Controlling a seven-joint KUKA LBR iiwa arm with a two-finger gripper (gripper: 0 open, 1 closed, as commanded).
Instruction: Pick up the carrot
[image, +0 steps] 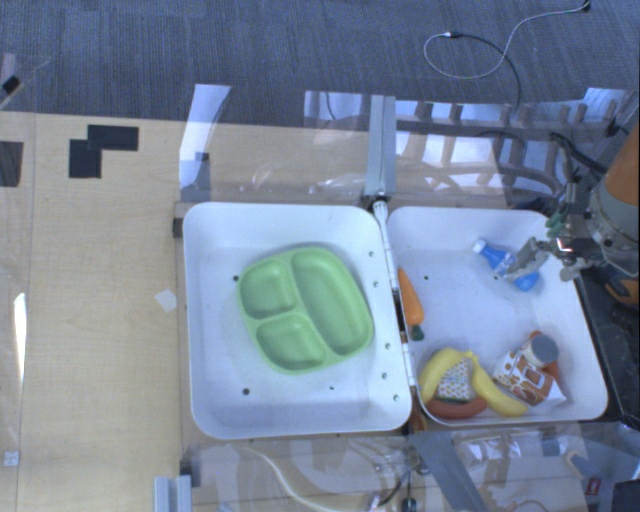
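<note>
The bench (90, 300) is carrying two white bins side by side, the left bin (215, 400) holding a green divided plate (305, 308) that is lying flat near its middle with three compartments facing up. The right bin (580, 330) is sitting just beside it, their inner rims touching along the seam. The arm (620, 200) is reaching in from the right edge of the camera view, grey with an orange patch showing near the top (mostly cropped by the frame). A banana (490, 385) is lying at the right bin's front, curving around a triangular sandwich piece (456, 380), with something red (455, 408) under them. A small carton (527, 372) with a grey cap is lying just right of the banana, touching it. The carrot (410, 300) is lying along the right bin's left wall, orange body toward the back, green end toward the front, well apart from the gripper. The gripper (528, 258) is hanging over the back right part of the right bin, right at a blue object (497, 256); fingers too blurred, cannot tell their spread or whether anything is held.
</note>
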